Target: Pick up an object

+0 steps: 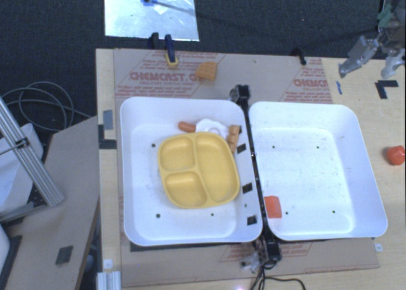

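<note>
A pale wooden desk (355,92) on dark carpet carries two shallow white plastic bins: the left bin (136,174) holds one yellow three-compartment plastic tray (198,169), one white piece (211,126), one small orange sausage-shaped item (187,127) and one tan block (234,135); the right bin (355,155) holds one orange-red block (272,206). The grey claw (371,54) hangs at the upper right, above the desk beyond the bins; its state cannot be told.

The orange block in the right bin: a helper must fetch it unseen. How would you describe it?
Find the right white bin. In its near-left corner, beside the divider, lies the orange block. Another orange piece sits outside on the bench, and the yellow tray fills the left bin.
</note>
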Tool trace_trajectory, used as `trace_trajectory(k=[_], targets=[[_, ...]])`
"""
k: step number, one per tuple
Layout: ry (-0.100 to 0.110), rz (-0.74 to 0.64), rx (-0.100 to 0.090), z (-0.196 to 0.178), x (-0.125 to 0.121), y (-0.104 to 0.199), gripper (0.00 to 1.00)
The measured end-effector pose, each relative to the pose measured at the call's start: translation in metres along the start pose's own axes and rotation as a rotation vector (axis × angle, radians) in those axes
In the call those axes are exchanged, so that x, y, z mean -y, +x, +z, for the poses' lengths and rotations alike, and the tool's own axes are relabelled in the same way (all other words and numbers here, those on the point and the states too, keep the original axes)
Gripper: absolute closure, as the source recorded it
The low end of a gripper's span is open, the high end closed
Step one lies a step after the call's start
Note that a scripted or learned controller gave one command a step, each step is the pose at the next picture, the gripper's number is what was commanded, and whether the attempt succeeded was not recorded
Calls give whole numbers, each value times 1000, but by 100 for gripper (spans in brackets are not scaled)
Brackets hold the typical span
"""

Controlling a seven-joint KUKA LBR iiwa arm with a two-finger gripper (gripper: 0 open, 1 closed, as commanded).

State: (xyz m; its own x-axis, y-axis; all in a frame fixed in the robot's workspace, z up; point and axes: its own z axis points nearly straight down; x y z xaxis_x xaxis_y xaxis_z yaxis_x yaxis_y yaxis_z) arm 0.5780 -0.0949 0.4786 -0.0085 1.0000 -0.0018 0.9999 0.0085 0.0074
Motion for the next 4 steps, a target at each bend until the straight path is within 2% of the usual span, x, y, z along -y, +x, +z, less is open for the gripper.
trace_trajectory(k=[1,4], targets=[[1,16,3,-28,42,-76,0],[4,5,0,-26,40,-71,0]])
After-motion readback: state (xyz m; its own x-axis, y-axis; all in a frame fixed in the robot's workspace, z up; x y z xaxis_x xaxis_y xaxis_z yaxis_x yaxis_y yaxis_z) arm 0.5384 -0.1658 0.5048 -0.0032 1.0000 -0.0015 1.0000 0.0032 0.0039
